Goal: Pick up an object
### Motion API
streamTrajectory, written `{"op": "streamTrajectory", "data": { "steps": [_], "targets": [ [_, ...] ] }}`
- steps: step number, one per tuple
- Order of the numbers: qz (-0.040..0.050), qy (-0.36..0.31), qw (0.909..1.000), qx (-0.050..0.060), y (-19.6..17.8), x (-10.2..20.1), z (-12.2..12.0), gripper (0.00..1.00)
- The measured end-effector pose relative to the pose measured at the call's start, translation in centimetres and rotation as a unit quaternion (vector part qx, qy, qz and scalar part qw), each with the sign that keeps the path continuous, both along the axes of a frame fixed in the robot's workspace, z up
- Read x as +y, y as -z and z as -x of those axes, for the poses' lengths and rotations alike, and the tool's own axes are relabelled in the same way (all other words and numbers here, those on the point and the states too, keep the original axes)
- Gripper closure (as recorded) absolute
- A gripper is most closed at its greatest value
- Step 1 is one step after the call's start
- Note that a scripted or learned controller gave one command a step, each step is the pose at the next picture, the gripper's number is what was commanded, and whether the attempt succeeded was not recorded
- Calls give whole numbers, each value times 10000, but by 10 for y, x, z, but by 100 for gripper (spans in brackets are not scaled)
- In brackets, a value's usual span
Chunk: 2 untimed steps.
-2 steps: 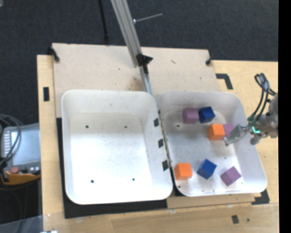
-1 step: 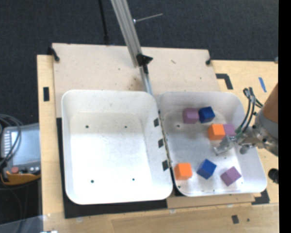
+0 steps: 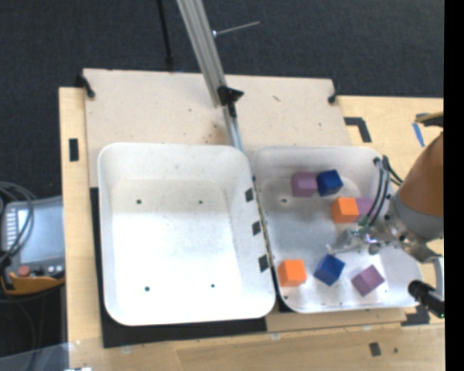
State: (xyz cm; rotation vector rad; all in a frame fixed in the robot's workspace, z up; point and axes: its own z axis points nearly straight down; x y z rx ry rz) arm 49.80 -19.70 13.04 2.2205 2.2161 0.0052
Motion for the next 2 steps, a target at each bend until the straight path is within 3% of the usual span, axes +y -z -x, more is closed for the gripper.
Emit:
{"op": "streamTrajectory", "data": {
  "steps": [1, 2],
  "targets": [
    [10, 0, 10000, 15, 33, -2, -1, 0],
    [11, 30, 10000, -10, 21, -3, -2, 100]
  ]
}}
